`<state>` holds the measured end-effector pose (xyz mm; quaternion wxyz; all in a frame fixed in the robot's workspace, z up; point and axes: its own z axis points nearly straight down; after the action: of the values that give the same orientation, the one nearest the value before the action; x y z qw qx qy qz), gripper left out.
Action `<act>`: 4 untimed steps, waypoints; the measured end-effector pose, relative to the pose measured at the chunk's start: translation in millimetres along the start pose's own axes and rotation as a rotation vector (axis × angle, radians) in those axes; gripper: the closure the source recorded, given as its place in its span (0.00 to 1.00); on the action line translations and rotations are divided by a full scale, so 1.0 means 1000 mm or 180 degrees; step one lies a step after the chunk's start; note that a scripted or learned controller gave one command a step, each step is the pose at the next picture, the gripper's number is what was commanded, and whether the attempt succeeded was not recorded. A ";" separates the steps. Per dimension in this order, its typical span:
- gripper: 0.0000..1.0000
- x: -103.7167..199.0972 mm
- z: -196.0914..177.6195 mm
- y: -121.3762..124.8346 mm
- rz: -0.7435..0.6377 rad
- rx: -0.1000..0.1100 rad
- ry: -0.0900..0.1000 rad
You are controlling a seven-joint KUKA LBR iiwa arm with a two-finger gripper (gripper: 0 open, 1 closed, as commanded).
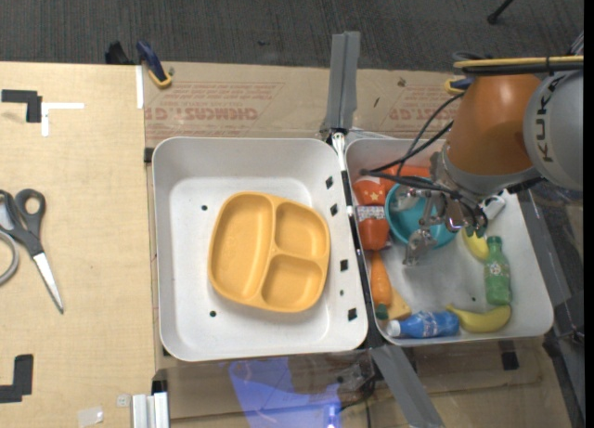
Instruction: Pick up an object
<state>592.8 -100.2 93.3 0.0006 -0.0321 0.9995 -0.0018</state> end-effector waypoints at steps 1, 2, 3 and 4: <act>0.00 0.058 0.001 -0.004 0.0144 -0.0011 -0.0004; 0.00 -0.008 0.001 -0.001 0.0706 -0.0010 0.0049; 0.00 0.048 0.001 -0.053 0.0875 -0.0010 -0.0004; 0.00 -0.016 0.001 -0.093 0.1318 -0.0020 0.0032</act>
<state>614.3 -191.5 92.9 -0.0041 0.1740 0.9847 0.0013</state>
